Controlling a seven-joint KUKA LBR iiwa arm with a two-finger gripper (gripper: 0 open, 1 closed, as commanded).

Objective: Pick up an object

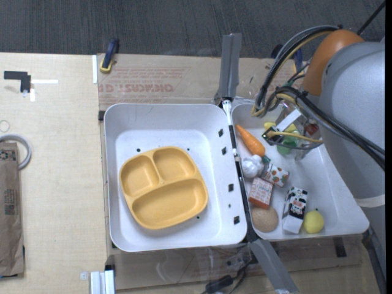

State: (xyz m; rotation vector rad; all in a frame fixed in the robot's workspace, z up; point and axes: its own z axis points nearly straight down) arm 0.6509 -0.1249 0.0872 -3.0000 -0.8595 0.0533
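Observation:
The right bin (343,188) holds several small items: an orange carrot (250,139), a white garlic bulb (251,166), a red box (261,193), a round tan biscuit (265,218), a cow-print milk carton (295,209), a yellow lemon (313,222) and a small spotted piece (277,175). My gripper (293,141) reaches down into the far part of this bin, just right of the carrot, among green and yellow items. Cables and the wrist hide the fingertips.
The left bin (122,225) holds a yellow divided plate (163,187). A grey divider post (229,66) stands between the bins at the back. The big grey arm (361,103) covers the right bin's far right side. A blue-and-yellow tool (109,56) lies on the cardboard behind.

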